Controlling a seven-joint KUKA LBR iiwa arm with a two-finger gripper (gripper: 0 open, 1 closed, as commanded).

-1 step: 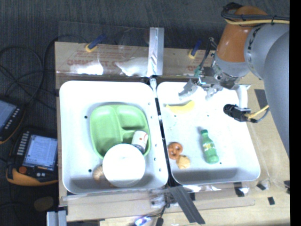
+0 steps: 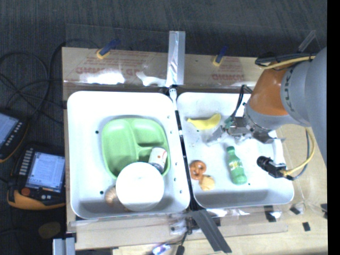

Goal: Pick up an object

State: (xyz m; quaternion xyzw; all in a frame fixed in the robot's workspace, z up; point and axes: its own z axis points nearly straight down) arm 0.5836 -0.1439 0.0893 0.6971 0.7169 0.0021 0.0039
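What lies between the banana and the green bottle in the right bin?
In the camera view, only bare white bin floor separates the banana from the green bottle.

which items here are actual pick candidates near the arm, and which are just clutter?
In play, right bin with the gripper:
banana
green bottle
pretzel
tan lump

Lying about, left bin:
green divided plate
white round lid
small can
brown piece

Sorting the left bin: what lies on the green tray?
On the green tray a white round plate overlaps its near edge, with a small can beside it. Anything under the plate is hidden.
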